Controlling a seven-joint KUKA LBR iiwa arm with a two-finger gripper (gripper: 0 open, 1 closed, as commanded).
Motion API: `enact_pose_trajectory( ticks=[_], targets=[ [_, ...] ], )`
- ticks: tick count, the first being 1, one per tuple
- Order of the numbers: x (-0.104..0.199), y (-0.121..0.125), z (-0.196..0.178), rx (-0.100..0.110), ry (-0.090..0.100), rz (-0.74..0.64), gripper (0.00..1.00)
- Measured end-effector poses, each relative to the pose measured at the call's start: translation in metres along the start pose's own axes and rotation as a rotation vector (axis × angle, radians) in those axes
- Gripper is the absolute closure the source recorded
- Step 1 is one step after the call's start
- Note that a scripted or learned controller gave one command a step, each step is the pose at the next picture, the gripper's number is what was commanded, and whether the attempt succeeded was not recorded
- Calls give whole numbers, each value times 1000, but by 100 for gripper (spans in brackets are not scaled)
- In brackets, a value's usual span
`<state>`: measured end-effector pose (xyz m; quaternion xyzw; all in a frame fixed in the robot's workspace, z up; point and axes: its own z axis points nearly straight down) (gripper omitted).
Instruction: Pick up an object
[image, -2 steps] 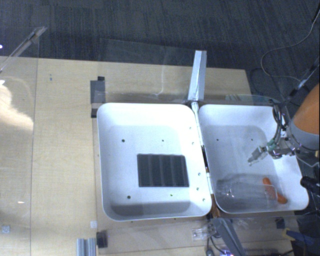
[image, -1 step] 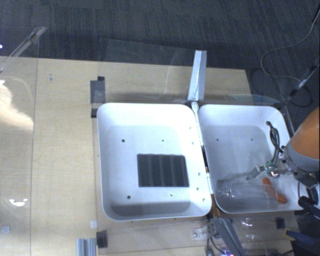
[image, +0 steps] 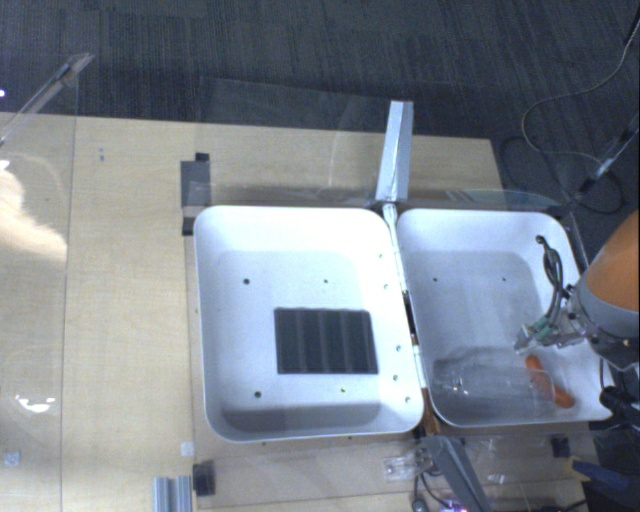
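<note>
Arm (image: 615, 285) enters from right, orange band visible; gripper (image: 545, 335) low, pointing left.

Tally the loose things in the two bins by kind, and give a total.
Dark ridged pad, left bin: 1
Clear bottle, right bin: 1
Small orange item, right bin, beside the bottle: 1
Total: 3

Bright, even overhead light, slightly soft picture.
I see pale glare on the bench (image: 40, 230) at far left, and soft shadow along the left bin's (image: 215, 300) near wall.
</note>
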<state>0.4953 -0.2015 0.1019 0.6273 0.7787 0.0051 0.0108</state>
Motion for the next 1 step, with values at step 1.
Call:
enact_pose_trajectory(
  ticks=[1],
  targets=[
    [0,0,0,0,0,0,0]
  ],
)
